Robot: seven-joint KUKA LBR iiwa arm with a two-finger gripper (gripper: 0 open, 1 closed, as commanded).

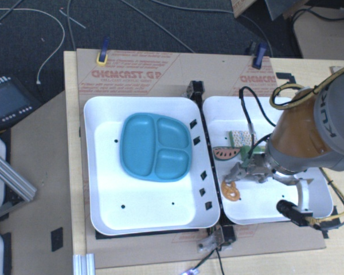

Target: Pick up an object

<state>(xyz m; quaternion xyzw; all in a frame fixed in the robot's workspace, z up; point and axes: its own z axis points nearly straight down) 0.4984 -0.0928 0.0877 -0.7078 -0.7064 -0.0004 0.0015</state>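
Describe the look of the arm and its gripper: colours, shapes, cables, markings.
The arm is a thick rounded grey body with a wide orange-brown band above the wrist and dark lettering on the grey shell near the right edge. Black and yellow cables loop along it. The gripper is a small metallic grey assembly with thin fingers and a touch of green.

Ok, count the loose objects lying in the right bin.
3 visible: a watermelon slice near the divider, a pretzel below it toward the front, and a small patterned block just behind the slice. The arm covers the bin's right part, so more may be hidden.
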